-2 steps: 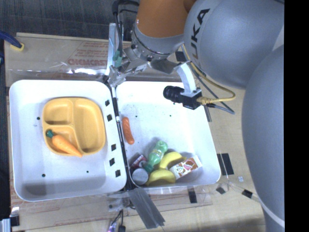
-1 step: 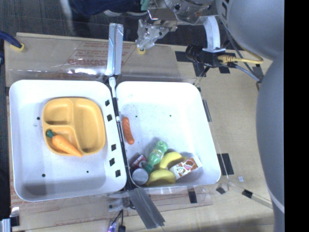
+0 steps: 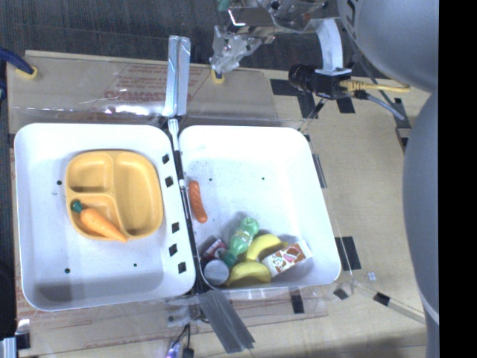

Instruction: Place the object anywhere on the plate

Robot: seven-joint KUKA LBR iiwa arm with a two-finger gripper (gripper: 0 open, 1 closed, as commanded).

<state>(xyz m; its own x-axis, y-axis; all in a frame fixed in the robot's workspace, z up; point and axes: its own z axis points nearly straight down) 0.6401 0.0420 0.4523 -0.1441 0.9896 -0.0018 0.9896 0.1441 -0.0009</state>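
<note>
A yellow divided plate (image 3: 119, 189) lies in the left white bin (image 3: 45, 274). An orange carrot (image 3: 100, 223) with a green top rests on the plate's near-left compartment, its tip reaching the plate's front rim. My gripper (image 3: 219, 70) hangs high at the top of the camera view, beyond the far edge of the bins and above the bench near the metal divider post. Nothing shows in it. It is far from the plate and the carrot.
The right bin (image 3: 298, 170) holds an orange sausage (image 3: 197, 201) near its left wall. In its near corner sit a green bottle (image 3: 241, 238), two bananas (image 3: 256, 260), a small carton (image 3: 288, 257) and a silver can (image 3: 216, 272).
</note>
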